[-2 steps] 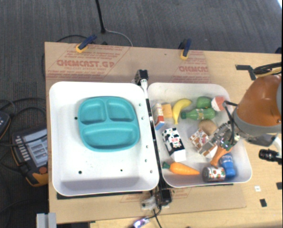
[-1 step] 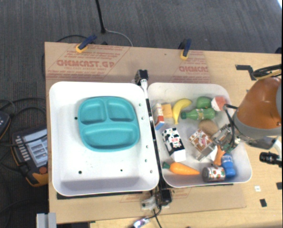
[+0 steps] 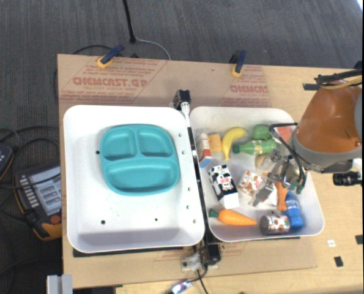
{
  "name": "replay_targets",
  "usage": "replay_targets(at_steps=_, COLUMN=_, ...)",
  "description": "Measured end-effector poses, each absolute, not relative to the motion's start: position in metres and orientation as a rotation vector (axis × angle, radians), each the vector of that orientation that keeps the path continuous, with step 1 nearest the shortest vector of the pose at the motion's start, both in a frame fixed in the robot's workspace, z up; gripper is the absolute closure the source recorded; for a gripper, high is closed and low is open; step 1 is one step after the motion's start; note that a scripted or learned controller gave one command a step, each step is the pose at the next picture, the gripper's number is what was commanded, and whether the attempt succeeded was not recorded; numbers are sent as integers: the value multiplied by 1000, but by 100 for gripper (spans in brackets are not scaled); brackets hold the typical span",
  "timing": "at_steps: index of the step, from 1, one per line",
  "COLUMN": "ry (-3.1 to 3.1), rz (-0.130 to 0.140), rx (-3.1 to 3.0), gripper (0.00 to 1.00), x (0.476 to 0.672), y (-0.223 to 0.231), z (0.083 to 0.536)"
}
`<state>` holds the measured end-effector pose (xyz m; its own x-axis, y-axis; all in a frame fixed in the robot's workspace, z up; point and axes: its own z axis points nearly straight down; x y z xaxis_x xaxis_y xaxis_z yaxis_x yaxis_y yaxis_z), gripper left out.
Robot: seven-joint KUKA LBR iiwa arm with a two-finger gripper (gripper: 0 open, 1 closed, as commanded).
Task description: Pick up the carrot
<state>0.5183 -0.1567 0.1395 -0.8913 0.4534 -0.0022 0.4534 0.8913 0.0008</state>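
Note:
The carrot (image 3: pixel 234 217), orange with a green stub at its left end, lies on its side near the front edge of the right bin (image 3: pixel 314 224). My gripper (image 3: pixel 281 177) hangs low over the right half of that bin, below the orange wrist band. It is to the right of the carrot and a little behind it, apart from it, with a white-and-red packet (image 3: pixel 250 181) between them. A slim orange piece (image 3: pixel 282 197) shows just under the gripper.
Crowding the right bin are a banana (image 3: pixel 232 139), a green bottle (image 3: pixel 259 144), a cow-print carton (image 3: pixel 221 179), a can (image 3: pixel 274 224) and a blue bottle (image 3: pixel 293 215). The left bin (image 3: pixel 84 225) holds a teal divided plate (image 3: pixel 139 158).

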Motion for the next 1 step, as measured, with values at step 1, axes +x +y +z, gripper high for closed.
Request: replay_targets(at_steps=1, ry=3099, rz=-11, rx=269, gripper=0, x=514, y=-151, z=116)
